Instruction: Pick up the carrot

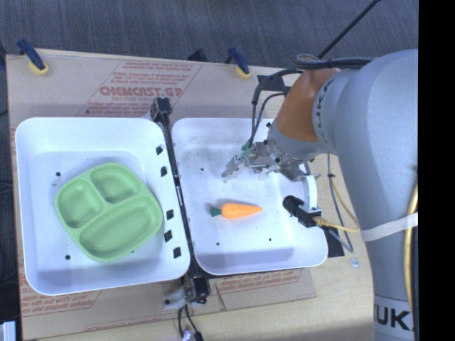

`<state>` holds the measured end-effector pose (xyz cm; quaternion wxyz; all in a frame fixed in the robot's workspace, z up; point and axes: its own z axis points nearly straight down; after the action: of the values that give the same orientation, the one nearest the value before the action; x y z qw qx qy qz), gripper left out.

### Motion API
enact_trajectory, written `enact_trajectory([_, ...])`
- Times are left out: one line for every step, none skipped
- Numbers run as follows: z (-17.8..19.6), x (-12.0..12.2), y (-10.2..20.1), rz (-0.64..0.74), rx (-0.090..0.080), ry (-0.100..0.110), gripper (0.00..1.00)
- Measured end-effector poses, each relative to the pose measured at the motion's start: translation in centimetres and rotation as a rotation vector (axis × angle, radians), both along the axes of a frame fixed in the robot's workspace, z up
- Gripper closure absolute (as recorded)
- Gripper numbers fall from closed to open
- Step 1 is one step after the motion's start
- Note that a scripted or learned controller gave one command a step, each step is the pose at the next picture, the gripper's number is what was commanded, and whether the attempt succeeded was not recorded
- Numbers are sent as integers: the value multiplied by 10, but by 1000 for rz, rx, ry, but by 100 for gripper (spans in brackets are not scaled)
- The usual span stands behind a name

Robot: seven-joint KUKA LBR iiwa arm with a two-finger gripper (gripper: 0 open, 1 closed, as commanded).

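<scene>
The orange carrot (239,210) with a green stub at its left end lies flat on the floor of the right bin (245,261), pointing right. My gripper (232,168) hangs above the bin's middle, just behind the carrot and apart from it. Its silver fingers (237,162) point left and down, standing open with nothing between them. The grey arm with its orange band reaches in from the right.
A green divided plate (108,210) lies in the left bin (28,190). The black-clipped wall (173,190) between the two bins runs just left of the carrot. Brown cardboard (135,84) lies under both bins.
</scene>
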<state>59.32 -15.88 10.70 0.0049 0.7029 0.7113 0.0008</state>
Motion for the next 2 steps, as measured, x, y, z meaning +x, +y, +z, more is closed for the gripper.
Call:
enact_trajectory([-16,-64,38,-6,8,14,0])
enact_trajectory([-16,-110,35,-6,8,13,0])
